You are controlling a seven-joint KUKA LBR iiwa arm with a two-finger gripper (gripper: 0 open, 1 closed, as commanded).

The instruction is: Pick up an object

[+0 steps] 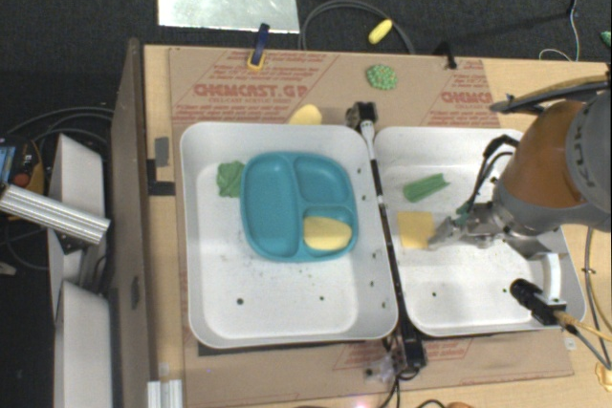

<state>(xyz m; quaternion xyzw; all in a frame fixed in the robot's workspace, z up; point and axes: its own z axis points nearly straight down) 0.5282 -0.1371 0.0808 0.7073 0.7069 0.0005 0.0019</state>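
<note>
Two white bins. In the right bin [459,306] I see the gripper [442,232] low, its tip touching the 3 o'clock edge of a yellow square piece [413,228]. Can't tell if it's grasped. Green strip [424,187] at 12 o'clock of that piece. Left bin [206,301]: blue divided plate [277,205] with a yellow lump [327,233], green leaf [230,179] at its 9 o'clock.

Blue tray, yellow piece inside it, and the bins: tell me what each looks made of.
Blue tray: probably moulded plastic, going by its uniform teal colour, rounded compartments and smooth matte surface.
Yellow piece: looks like plastic or rubber toy food, with a smooth, slightly glossy rounded shape; unclear which.
Bins: likely white plastic, thin rounded rims, faint sheen, dark specks on the floor.
</note>
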